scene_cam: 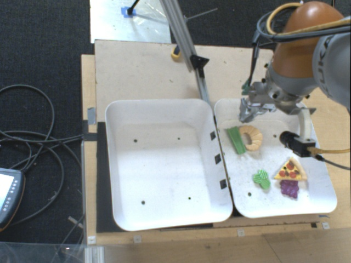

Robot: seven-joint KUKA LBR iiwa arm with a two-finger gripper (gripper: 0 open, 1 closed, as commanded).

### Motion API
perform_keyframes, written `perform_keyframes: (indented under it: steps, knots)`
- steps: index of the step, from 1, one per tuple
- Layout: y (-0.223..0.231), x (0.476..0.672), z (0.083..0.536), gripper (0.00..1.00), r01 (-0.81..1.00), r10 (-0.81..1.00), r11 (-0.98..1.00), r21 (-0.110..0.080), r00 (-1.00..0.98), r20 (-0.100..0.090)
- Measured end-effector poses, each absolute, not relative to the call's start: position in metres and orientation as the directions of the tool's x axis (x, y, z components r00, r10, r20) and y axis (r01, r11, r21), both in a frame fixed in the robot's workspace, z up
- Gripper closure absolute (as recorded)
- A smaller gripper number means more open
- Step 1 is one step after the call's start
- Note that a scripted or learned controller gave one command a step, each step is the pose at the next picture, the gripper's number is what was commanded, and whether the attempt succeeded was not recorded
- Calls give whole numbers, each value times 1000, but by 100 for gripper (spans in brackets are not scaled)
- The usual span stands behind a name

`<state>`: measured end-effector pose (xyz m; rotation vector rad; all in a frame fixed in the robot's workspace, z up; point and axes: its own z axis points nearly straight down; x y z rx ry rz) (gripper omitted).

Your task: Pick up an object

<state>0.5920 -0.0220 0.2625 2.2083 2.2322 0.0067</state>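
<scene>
Over the right-hand bin (323, 204) the arm (307, 43) reached in from the right, its jaws (249, 113) hanging above the bin's far left corner. Whether the jaws were open or closed could not be told; they showed as a grey metallic cluster, and nothing could be seen gripped between them.

Objects in the right bin, all lying on its floor:
- green flat strip (236, 140), slanted, near the bin's left wall, just below the jaws.
- tan ring-shaped piece (252, 137), resembling a bagel, touching or just beside the strip on its right.
- small green leafy toy (262, 179), nearer the front, apart from the strip.
- pizza-slice toy (290, 170), yellow with red spots, to the right of the leafy toy.
- purple piece (289, 188), directly in front of the pizza slice and touching it.

A black fitting (293, 141) with a yellow cable stood over the right part of that bin, beside the arm.

The left bin (164, 111) lay alongside, the two rims meeting at the middle. Both bins rested on a tan worktop (137, 70). A slanted grey metal pole (181, 26) crossed the far side of the worktop. Black cables (33, 141) lay on the dark floor to the left.
</scene>
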Motion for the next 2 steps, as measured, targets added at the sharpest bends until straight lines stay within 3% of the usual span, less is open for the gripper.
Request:
perform_keyframes:
  steps: [2]
  knots:
    - [69, 629, 240, 100, 1000, 1000, 8, 3, -8, 2]
